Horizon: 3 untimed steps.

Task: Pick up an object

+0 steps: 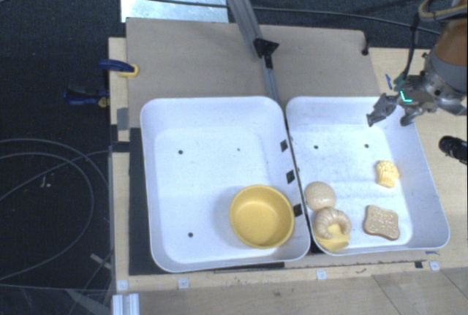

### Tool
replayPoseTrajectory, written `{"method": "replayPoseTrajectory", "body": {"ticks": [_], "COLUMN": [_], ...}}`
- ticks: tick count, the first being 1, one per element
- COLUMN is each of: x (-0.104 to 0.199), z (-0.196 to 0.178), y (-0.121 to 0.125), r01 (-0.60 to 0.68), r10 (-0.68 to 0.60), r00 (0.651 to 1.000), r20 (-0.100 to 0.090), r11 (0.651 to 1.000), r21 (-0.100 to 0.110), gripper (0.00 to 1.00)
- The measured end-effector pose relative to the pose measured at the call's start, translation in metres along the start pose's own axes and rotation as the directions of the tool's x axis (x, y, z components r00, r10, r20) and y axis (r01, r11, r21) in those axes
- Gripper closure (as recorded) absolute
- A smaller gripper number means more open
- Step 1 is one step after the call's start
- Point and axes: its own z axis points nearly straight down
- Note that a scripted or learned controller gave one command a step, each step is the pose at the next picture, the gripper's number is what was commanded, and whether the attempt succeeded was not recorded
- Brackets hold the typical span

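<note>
Hand [393,111] hovers over far right corner of right bin [344,127], fingers spread wide, nothing between them. Right bin contents: corn piece [387,174] at right; bread slice [382,222] near right; bun [319,195] and croissant [331,223] near left. Yellow bowl [261,215] in left bin [197,138].

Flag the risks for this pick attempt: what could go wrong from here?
1. The bun, croissant and a yellow piece sit bunched against the right bin's left wall, so a grasp there may catch two items or hit the wall.
2. The bread slice lies flat, so the gripper may slip over it.
3. The corn is small and could roll away.
</note>
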Motion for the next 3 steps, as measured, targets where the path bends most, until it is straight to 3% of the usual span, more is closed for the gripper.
{"method": "replayPoseTrajectory", "body": {"ticks": [1,3], "x": [0.0,0.003], "z": [-0.001,0.099], "y": [0.0,-0.006], "r01": [0.0,0.0], "r10": [0.0,0.0], "r00": [1.0,1.0], "r20": [0.0,0.0], "r11": [1.0,1.0], "r21": [-0.001,0.003], "gripper": [0.0,0.0]}}
